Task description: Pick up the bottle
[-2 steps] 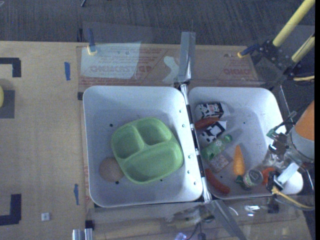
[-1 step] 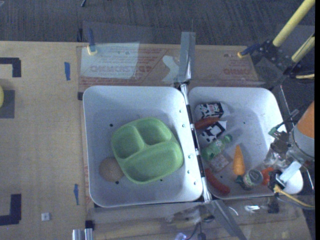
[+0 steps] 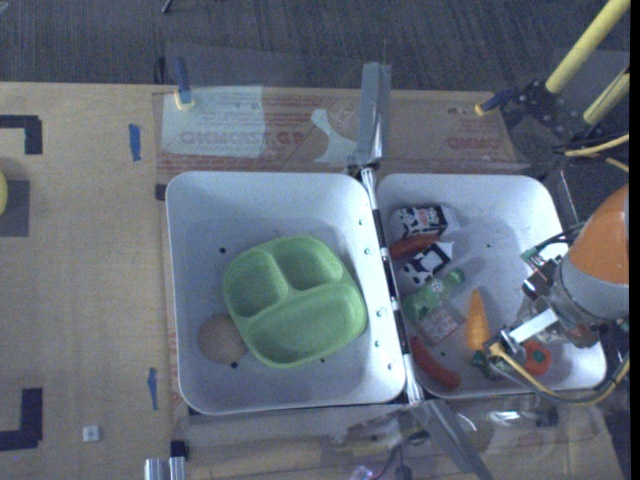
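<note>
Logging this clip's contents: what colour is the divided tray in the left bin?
Light green, seen plainly in the camera view: the divided tray lies in the left bin.

Landmark: bottle (image 3: 432, 298), lying mid right bin (image 3: 500, 193). Cartons (image 3: 420, 220) crowd it above, red pepper (image 3: 436, 363) below, carrot (image 3: 477, 320) just right. Bin divider wall close left. Bare floor lies upper right of bottle. Arm (image 3: 600, 268) blocks far right.
</note>
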Motion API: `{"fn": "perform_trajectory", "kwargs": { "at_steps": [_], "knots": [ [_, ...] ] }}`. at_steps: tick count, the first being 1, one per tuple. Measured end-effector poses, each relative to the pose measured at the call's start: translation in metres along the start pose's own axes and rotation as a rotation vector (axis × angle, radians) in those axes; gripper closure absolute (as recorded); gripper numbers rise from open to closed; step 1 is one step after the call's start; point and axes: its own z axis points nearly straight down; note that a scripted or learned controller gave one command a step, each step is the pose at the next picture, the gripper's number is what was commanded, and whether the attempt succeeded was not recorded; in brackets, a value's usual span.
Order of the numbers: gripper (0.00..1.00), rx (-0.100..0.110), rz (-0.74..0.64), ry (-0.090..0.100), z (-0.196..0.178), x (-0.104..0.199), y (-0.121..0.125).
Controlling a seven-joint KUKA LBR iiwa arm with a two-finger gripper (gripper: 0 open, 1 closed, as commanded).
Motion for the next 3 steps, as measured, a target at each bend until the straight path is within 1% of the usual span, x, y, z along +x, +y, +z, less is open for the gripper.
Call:
{"fn": "perform_trajectory", "kwargs": {
  "at_steps": [1,2,3],
  "knots": [
    [1.00,0.008,0.383,-0.006,0.000,-0.012,0.015],
    [1.00,0.007,0.268,-0.004,-0.093,0.039,0.020],
    [1.00,0.004,0.340,0.001,0.000,0.029,-0.019]
  ]
}}
